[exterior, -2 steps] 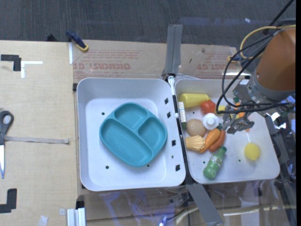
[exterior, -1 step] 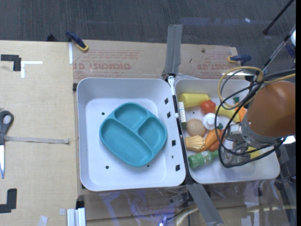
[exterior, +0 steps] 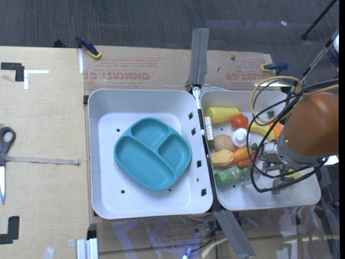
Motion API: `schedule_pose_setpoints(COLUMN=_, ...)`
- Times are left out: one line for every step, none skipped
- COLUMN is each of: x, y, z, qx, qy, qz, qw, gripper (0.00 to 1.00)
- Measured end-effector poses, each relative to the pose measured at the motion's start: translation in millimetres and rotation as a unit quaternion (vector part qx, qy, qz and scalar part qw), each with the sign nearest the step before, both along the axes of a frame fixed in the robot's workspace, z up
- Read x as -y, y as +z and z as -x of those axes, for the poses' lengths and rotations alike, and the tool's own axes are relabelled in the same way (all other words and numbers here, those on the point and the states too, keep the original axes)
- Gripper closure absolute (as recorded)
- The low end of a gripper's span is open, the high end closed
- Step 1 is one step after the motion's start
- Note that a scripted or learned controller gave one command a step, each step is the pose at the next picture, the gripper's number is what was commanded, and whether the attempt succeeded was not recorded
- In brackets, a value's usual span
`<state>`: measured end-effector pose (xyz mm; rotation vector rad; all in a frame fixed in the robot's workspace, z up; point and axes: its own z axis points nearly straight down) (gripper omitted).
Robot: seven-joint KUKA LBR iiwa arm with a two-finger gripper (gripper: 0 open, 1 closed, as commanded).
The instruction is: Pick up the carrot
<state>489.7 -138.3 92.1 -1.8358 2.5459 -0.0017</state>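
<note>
The carrot [exterior: 242,155] is a small orange piece lying in the right bin [exterior: 302,196], among other toy foods near the bin's middle. My arm reaches in from the right, and its orange band [exterior: 315,124] hangs over the bin's right half. The gripper [exterior: 267,159] points down just right of the carrot. The wrist and black cables cover most of it, and the carrot's right end runs under them. I cannot see whether anything is between the jaws.
The left bin [exterior: 102,193] holds a blue divided plate [exterior: 153,153]. Around the carrot lie a yellow piece [exterior: 222,113], a red tomato [exterior: 240,122], a white bottle [exterior: 240,138], a beige lump [exterior: 221,142], a yellow-orange piece [exterior: 221,157] and a green piece [exterior: 230,176]. Scissors [exterior: 4,144] lie far left.
</note>
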Motion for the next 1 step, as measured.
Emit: schedule_pose_setpoints(x=56.0, y=74.3, z=-60.1, qx=0.001, qy=-0.081, qz=-0.0011, qw=0.9967, gripper=0.0)
